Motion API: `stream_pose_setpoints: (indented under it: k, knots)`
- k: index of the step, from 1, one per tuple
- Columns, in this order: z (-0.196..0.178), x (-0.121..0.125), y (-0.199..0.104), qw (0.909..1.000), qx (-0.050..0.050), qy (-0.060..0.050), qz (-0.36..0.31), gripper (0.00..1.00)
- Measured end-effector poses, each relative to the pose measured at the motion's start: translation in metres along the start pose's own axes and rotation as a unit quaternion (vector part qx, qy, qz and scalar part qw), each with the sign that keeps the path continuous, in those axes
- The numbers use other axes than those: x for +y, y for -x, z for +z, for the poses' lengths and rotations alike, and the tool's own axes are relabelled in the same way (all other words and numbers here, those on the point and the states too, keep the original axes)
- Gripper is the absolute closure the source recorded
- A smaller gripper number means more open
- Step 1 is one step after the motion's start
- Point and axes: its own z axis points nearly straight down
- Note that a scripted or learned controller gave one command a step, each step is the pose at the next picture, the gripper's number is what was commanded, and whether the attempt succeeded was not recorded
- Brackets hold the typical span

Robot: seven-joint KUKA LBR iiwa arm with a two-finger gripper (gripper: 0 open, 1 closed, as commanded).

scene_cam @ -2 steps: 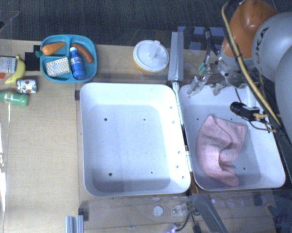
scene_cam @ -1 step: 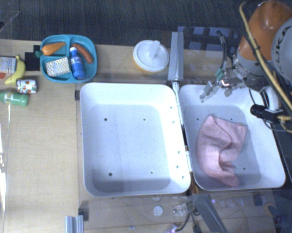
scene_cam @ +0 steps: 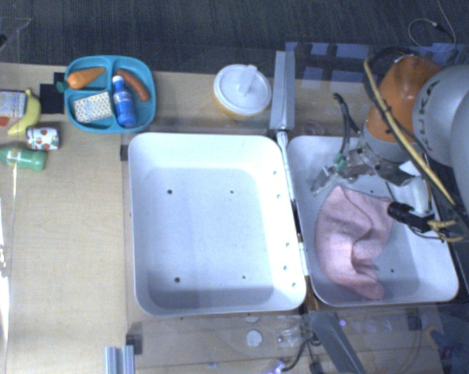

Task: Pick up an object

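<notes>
1. No label is readable: the carton (scene_cam: 5,104) and can (scene_cam: 42,138) at upper left are too blurred.
2. Pale wood bench (scene_cam: 55,271); dark carpet along the top.
3. Pink cloth (scene_cam: 353,240) lies in the right bin (scene_cam: 437,287); gripper (scene_cam: 340,167) hovers at its upper edge, state unclear.

The one camera sits above the counter (scene_cam: 63,271) and looks down at a slant, its top edge taking in a strip of dark floor (scene_cam: 180,10) beyond the counter's far edge. It stands far enough back to hold both white bins whole: the left bin (scene_cam: 211,150) near the middle, the right bin (scene_cam: 433,283) toward the right edge. The grey arm (scene_cam: 453,107) enters from the right. The counter's left end runs out of frame.
</notes>
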Motion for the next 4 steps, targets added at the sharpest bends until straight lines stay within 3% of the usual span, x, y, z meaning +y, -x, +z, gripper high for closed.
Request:
stream_pose_setpoints:
  k: [1, 2, 3, 4]
  knots:
    - [0.005, -0.068, -0.007, 0.9987, -0.003, 0.004, -0.050, 0.00]
    - [0.003, -0.137, -0.039, 0.9997, -0.004, 0.006, -0.023, 0.00]
    - [-0.009, -0.134, -0.038, 0.9997, -0.007, 0.011, -0.022, 1.00]
    - [-0.090, -0.049, -0.052, 0.9949, 0.000, -0.001, 0.101, 1.00]
